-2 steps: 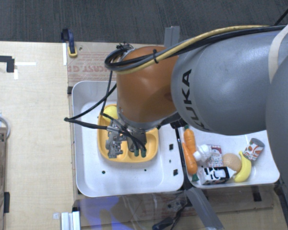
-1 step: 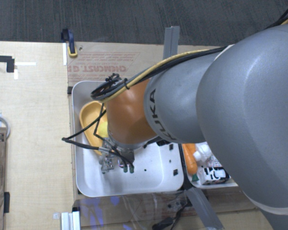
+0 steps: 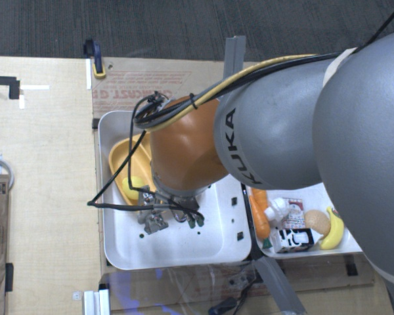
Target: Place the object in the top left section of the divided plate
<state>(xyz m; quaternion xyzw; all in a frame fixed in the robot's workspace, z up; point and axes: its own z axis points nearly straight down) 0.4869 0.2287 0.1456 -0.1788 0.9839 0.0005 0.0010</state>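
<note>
Divided plate [image 3: 123, 166] — yellow, mostly hidden under arm [image 3: 262, 136]; pincer [image 3: 167, 216] low in left bin [image 3: 217, 241] — grip state unreadable.

The claw [image 3: 163, 216] hangs low in the left bin [image 3: 184, 251], beside the yellow divided plate [image 3: 123, 166].

arm [image 3: 295, 130]: grey, orange band above the wrist, black lettering | cable [image 3: 249, 74]: yellow and black | plate [image 3: 128, 166]: yellow | left bin [image 3: 118, 241]: white | right bin [image 3: 315, 254]: white | banana [image 3: 333, 231]: yellow | carrot [image 3: 260, 218]: orange | bench [image 3: 39, 176]: pale wood | floor [image 3: 151, 12]: dark grey
</note>
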